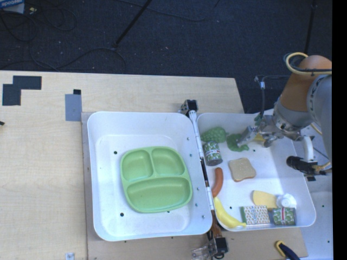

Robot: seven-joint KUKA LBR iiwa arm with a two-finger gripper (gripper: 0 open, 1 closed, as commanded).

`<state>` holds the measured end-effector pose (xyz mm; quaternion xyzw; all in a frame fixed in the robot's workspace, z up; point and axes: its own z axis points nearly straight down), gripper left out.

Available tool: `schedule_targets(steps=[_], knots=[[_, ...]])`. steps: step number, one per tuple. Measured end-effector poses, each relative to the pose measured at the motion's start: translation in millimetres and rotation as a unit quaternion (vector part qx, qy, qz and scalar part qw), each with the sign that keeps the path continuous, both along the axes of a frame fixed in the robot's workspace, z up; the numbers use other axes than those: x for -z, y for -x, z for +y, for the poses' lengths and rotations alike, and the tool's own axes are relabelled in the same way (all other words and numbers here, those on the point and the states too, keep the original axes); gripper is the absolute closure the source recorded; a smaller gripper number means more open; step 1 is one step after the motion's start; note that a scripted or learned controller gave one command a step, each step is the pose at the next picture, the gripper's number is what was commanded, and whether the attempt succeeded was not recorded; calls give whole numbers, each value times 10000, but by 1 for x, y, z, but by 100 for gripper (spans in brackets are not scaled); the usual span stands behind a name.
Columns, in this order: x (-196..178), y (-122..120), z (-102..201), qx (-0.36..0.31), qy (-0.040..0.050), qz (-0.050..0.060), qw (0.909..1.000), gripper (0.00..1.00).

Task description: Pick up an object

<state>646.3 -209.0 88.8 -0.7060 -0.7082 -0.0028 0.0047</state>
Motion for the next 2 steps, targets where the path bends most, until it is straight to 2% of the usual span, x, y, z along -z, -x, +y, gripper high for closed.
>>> schedule_targets(steps=[1,2], knots=[[2,52,73,11,39,0,10000,0],[3,4,37,6,52,-1,10000,0]])
